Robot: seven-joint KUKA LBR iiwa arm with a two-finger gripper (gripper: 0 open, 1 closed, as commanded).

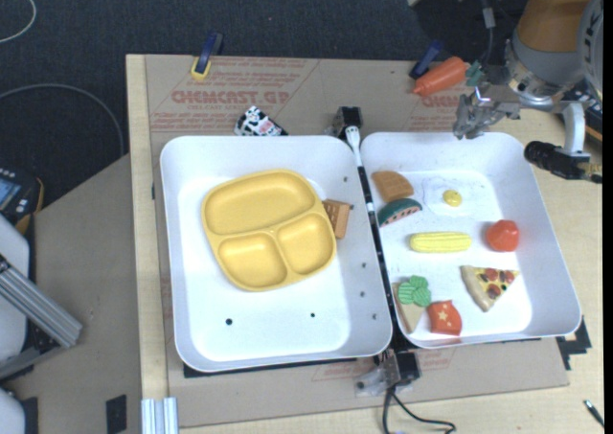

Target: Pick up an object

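Camera view
Arm (pixel 556 20): grey with orange band, reaching in at far right, above the far edge of the right bin.
Gripper (pixel 476 123): hanging over the far rim of the right bin, pointing down; nothing seen between the fingers; whether spread or closed, cannot tell.
Table (pixel 144 231): tan board carrying two white bins side by side.
Left bin (pixel 182 260): holding a yellow divided plate (pixel 268 229), tilted a little, in its far half.
Brown piece (pixel 337 217): touching the right edge of the plate, inside the left bin.
Right bin (pixel 551 260): holding toy foods, spread apart.
Bread slice (pixel 392 183): far left corner of the right bin.
Watermelon slice (pixel 398 211): just near of the bread slice.
Fried egg (pixel 451 196): far middle, near of the gripper.
Corn cob (pixel 441 242): centre of the bin, lying left to right.
Tomato (pixel 502 235): right of the corn cob.
Pizza slice (pixel 488 285): near right part.
Broccoli (pixel 414 292): near left part, beside a strawberry (pixel 444 316).
Carrot (pixel 440 77): outside the bins, on the table, left of the gripper.
Black and white object (pixel 257 122): on the table, beyond the left bin.
Yellow and blue clamp (pixel 204 57): far edge of the table.
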